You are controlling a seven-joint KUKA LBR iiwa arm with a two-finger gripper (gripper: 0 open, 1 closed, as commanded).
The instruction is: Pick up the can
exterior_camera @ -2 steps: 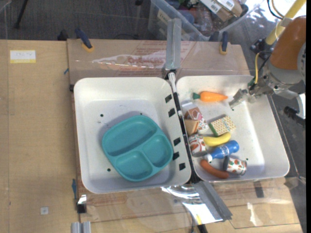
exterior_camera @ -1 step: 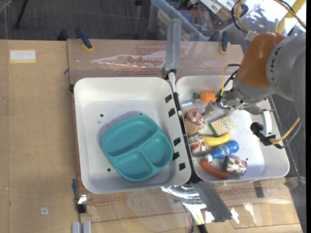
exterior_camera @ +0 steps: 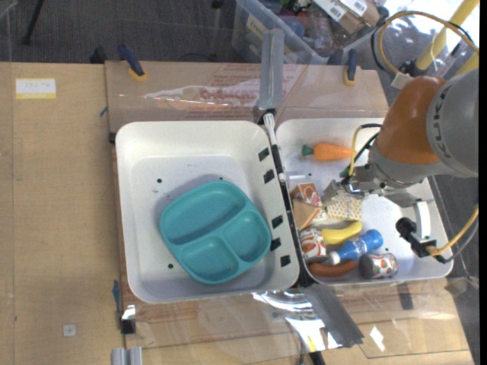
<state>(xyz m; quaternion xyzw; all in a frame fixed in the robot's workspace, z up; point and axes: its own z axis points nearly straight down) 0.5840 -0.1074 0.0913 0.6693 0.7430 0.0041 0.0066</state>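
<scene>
Right-hand shallow white bin [exterior_camera: 426, 131] crowded along its near edge; left-hand white bin [exterior_camera: 137, 204] taken up by a teal three-compartment plastic plate [exterior_camera: 215, 233].

Short red-and-white metal can [exterior_camera: 378, 265] lying on its side in the near right part of the right bin, close to the near wall, long axis roughly left to right across the view. Just beside its left end, a blue plastic bottle with a white cap [exterior_camera: 356, 246] slanting up to the right, and a dark red sausage-shaped toy [exterior_camera: 331, 268] running away to the left. Yellow banana [exterior_camera: 340, 232] just beyond the bottle. A second red-and-white tin-like object [exterior_camera: 312, 243] near the divider; too small to tell what it is.

Tool [exterior_camera: 344, 188] at the end of the grey arm with the orange band [exterior_camera: 415, 124], hanging over the bin's middle, above a small printed red-and-white packet [exterior_camera: 307, 196]. Cannot tell how far apart the fingers stand; nothing visibly held.

Can toward the near edge and slightly right of the tool, near but apart. Probably a short travel toward the near wall, then a descent with the fingers set across the can's short width.

Little spare room: near wall on one side, bottle touching or nearly touching on the other. Freer space on the can's right. Orange toy carrot [exterior_camera: 329, 152] well apart at the far side, out of the path.
</scene>
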